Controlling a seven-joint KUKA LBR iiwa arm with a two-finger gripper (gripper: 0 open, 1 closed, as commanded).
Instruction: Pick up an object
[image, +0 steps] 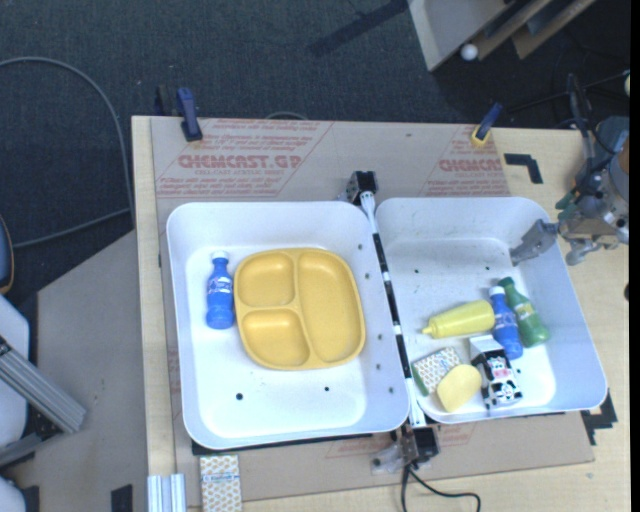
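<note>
The pincer (553, 242) is over the right bin's (450, 225) far right rim. It holds nothing, and its fingers stand apart. In this bin the yellow squeeze bottle (460, 320) lies flat; its long axis goes left-right and the tip points left. Just beside it lie a blue bottle (504, 322) and a green bottle (524, 312), both pointing away from the camera. The arm (605, 190) is cut off at the edge. The left bin (200, 400) holds a yellow divided plate (298, 305) and a small blue bottle (219, 292).

Glossy plastic yellow plate (300, 305) in smooth white plastic bin (190, 300); matt cardboard sheet (260, 165) beneath the 2 bins
</note>
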